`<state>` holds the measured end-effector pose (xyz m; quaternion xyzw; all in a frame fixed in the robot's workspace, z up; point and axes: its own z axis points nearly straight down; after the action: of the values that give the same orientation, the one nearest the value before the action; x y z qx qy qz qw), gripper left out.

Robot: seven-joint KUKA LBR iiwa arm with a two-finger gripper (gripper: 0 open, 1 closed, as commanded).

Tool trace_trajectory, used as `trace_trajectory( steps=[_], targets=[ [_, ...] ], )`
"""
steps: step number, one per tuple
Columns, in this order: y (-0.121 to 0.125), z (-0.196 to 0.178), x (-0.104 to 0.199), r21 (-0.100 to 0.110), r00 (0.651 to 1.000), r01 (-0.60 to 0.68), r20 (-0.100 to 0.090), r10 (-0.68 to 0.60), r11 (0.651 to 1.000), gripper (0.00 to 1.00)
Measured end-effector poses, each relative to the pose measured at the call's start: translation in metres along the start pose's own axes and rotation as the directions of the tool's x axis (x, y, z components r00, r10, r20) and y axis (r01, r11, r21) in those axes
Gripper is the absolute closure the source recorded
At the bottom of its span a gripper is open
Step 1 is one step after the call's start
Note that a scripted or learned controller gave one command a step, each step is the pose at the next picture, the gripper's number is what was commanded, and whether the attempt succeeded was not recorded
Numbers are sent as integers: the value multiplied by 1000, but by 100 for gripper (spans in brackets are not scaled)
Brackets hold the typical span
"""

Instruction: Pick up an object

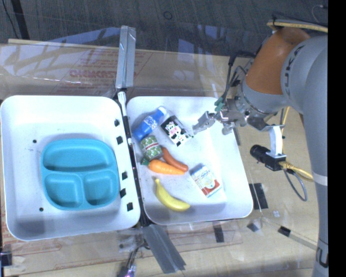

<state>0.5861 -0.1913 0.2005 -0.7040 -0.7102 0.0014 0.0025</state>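
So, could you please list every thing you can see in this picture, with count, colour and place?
left bin: 1, white, left half of the bench
right bin: 1, white, beside the left bin
divided tray: 1, light blue, three compartments, in the left bin
blue can: 1, blue, far left of the right bin
cow-print carton: 1, black and white, right of the blue can
green packet: 1, green, below the blue can
carrots: 2, orange, middle of the right bin
banana: 1, yellow, near edge of the right bin
small carton: 1, white and red, right of the carrots
arm: 1, grey and orange, from the right
gripper: 1, grey, over the right bin's far right part
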Motion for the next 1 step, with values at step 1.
trace_trajectory(
  steps=[1],
  targets=[
    [62, 99, 35, -2, 993, 121, 1, -121, 993, 0]
  ],
)
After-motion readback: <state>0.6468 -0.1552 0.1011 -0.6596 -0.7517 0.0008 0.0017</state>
